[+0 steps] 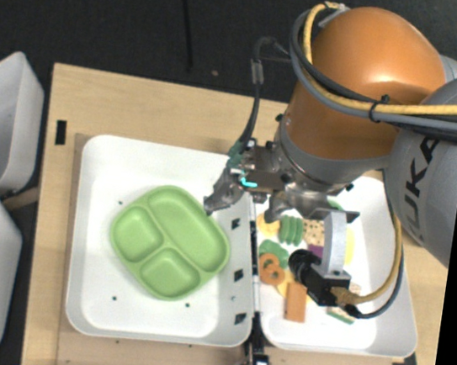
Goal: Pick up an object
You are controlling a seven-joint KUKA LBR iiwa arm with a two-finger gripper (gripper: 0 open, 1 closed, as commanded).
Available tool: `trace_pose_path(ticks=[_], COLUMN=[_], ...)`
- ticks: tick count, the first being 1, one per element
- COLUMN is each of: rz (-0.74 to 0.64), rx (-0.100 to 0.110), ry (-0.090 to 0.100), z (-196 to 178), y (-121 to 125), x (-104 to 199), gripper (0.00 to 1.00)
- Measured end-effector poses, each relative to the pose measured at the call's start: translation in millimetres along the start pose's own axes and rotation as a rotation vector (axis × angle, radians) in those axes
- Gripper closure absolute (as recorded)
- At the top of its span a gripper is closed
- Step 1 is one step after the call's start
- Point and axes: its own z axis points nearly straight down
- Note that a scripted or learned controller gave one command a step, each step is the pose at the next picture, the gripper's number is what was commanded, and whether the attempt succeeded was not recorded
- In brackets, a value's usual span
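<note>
A grey arm hangs over the right bin (385, 328), its end effector (293, 208) hidden; grip unclear. Small toys (280, 266) crowd below. Descending squarely over one separate piece would likely help.

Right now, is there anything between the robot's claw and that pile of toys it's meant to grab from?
Nothing visible blocks it. The gripper hangs over the divider between the two bins, just up and left of the toys in the right bin. The green plate lies apart in the left bin, off that path.
</note>
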Motion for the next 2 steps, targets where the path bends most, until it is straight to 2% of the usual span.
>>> trace_pose_path(ticks=[1, 2], rz=[-0.006, -0.019], rx=[-0.002, 0.000], ry=[-0.001, -0.003], z=[-10.8, -20.3], y=[0.8, 1.4], x=[-0.6, -1.0], gripper=[1.00, 1.00])
